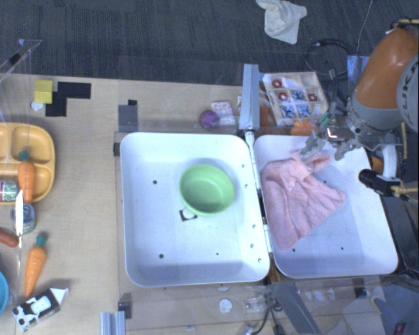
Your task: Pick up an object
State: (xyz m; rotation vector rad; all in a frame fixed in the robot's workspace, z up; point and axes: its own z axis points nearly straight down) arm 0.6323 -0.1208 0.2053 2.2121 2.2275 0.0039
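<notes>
A crumpled pink cloth point(298, 199) lies in the right bin point(357, 245), covering its left half. The cloth's upper right corner is drawn up into a peak that ends between the fingers of my gripper point(319, 149), which is shut on it near the bin's back edge. The arm, with its orange band point(389, 62), comes in from the upper right. In the left bin point(154, 245) a green bowl point(207, 188) stands upright near the middle, next to a small dark mark.
A metal divider point(249, 98) runs behind the seam between the bins. Behind the bins lie a purple ball point(209, 119) and a picture card sheet point(294, 95). A yellow tray point(26, 163) and carrots point(33, 262) sit at far left. A white rag point(281, 19) lies on the floor.
</notes>
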